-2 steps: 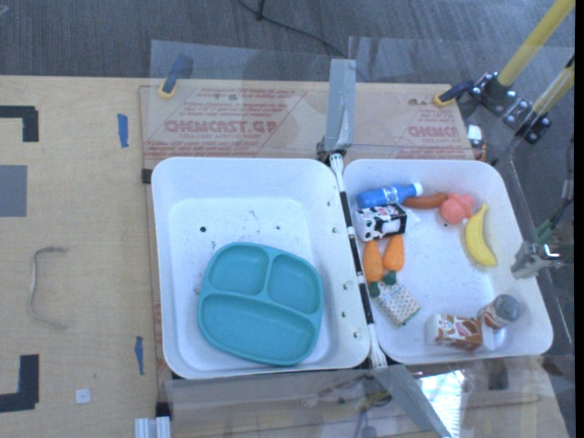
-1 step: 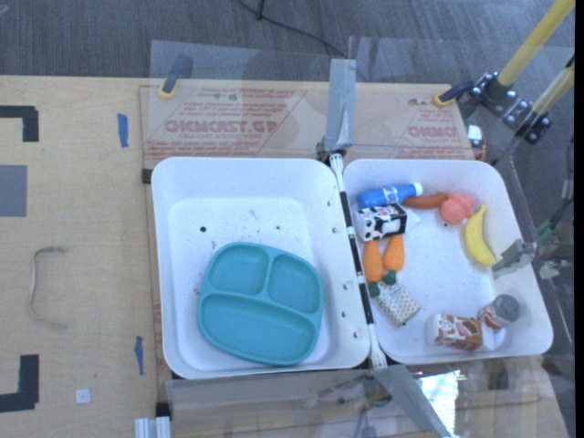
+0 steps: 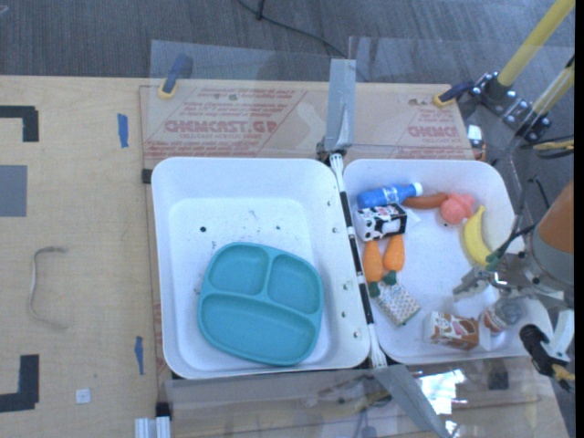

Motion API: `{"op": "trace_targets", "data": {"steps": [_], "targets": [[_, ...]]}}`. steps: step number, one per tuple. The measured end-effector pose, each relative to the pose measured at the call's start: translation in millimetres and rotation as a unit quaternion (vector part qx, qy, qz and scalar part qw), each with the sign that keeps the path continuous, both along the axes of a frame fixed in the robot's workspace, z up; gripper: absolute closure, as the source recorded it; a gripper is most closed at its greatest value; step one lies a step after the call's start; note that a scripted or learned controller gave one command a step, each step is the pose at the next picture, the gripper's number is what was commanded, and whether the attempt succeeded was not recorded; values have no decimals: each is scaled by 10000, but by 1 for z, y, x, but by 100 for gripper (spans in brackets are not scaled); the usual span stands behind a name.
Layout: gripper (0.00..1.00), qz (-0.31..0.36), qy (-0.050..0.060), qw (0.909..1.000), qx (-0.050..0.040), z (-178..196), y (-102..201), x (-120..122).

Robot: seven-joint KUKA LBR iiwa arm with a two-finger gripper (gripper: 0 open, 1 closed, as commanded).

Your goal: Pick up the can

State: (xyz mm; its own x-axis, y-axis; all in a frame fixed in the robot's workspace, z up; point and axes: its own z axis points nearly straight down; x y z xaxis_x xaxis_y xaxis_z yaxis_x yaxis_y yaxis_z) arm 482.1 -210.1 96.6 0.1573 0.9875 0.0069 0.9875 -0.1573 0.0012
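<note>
The can [image 3: 505, 317] sits in the lower right corner of the right bin [image 3: 429, 170], close to the bin's right wall, and the lift has not happened yet as far as the view shows: it reads as resting on the bin floor, not raised. The tool [image 3: 481, 281] hangs low over that same corner, just beside the can on its upper left, with the grey arm [image 3: 558, 245] reaching in from the right; whether its grip is spread or pressed together I cannot tell, since the metal parts blur into each other there. Nothing is visibly pinched. So the approach looks largely done, and what is left is the closing on the can and the raise. The can itself is small and partly masked by the tool's hardware: a round, pale grey top with a reddish-brown side, apparently upright, though that is hard to confirm. A brown and white packet [image 3: 454, 329] lies just to its left, near enough to get in the way, and a banana [image 3: 475, 236] lies above along the right wall. The left bin [image 3: 173, 190] holds a teal divided plate [image 3: 261, 303], well apart from the work
</note>
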Motion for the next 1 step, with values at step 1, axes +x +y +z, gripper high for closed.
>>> {"op": "trace_targets", "data": {"steps": [1], "targets": [[0,97,5,9999,-42,13,61,24]]}}
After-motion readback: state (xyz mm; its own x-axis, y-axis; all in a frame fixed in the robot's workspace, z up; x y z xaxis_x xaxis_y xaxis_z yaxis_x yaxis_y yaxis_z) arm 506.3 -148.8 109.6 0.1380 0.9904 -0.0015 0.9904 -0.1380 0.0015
